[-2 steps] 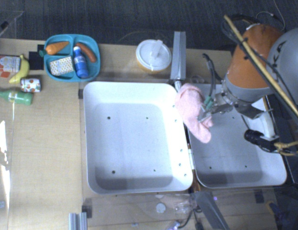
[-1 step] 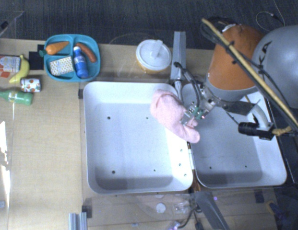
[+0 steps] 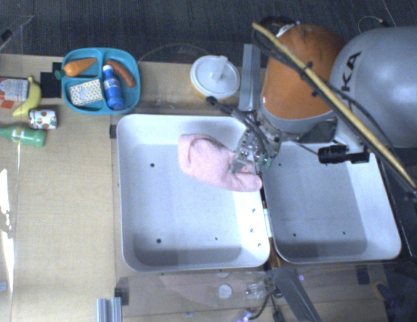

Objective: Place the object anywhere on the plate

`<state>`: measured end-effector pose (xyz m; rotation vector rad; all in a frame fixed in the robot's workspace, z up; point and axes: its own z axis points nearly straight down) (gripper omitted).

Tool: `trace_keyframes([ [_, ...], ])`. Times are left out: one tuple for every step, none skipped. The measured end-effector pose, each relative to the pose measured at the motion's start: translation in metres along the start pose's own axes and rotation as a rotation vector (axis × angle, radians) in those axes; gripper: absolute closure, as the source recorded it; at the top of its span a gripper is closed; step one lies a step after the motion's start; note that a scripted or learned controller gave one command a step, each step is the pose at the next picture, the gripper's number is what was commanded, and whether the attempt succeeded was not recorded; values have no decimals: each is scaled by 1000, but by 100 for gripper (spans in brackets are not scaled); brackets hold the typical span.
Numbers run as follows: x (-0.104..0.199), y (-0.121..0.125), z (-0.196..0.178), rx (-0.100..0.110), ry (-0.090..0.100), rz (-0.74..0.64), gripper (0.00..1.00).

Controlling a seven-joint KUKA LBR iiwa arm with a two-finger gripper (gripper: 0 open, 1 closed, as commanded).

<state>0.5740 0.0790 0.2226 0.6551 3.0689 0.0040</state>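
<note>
A crumpled pink cloth [image 3: 207, 159] lies in the upper right part of the left white bin [image 3: 168, 233]. My gripper [image 3: 245, 156] hangs at the cloth's right end, close to the wall between the two bins, and seems to touch the fabric there. The blue divided plate [image 3: 135, 86] sits on the bench beyond the left bin's far left corner. It carries toy food: an orange piece, a sausage, a blue bottle and a cracker.
The right bin [image 3: 329, 227] lies under the arm's orange band [image 3: 299, 72]. A lidded white cup [image 3: 215, 76] stands behind the left bin. A banana [image 3: 28, 98], a small can [image 3: 42, 119], a green bottle [image 3: 20, 135] and a carton [image 3: 8, 89] lie left of the plate.
</note>
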Motion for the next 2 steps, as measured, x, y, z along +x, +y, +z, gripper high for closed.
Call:
trace_keyframes([
  [23,46,-3,-2,-2,-401,100],
  [23,46,-3,-2,-3,-400,0],
])
